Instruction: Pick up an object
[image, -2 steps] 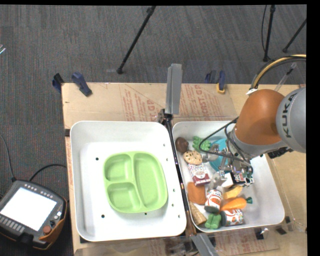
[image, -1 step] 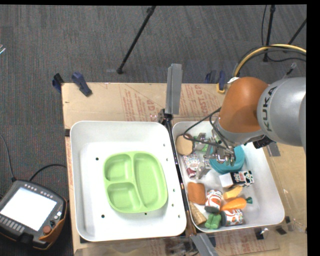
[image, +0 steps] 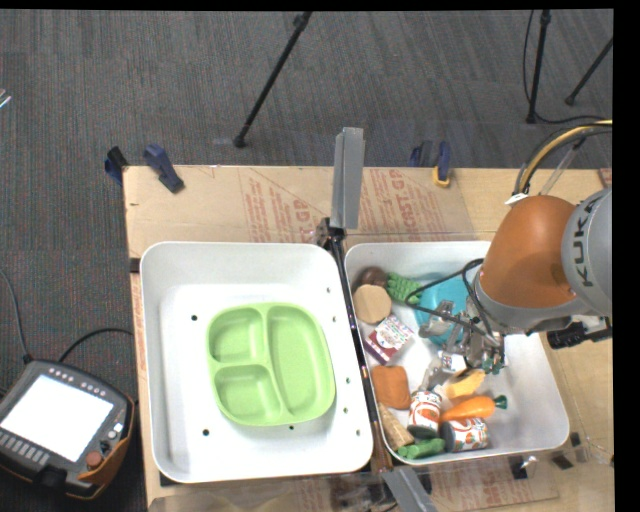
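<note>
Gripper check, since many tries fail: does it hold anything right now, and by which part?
Cannot be told. The gripper is low in the right bin among the toy food, beside the carrot, but no object is visibly between its tips.

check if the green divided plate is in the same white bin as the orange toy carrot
No, the green divided plate lies in the left bin; the carrot lies in the right bin.

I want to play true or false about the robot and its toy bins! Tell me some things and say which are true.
1. The green plate lies in the left bin. True.
2. The carrot lies on the green plate. False: it lies in the right bin.
3. The tool is above the right bin. True.
4. The green plate has one big compartment. False: it has three.
5. The toys are piled in the left bin. False: they are in the right bin.
</note>
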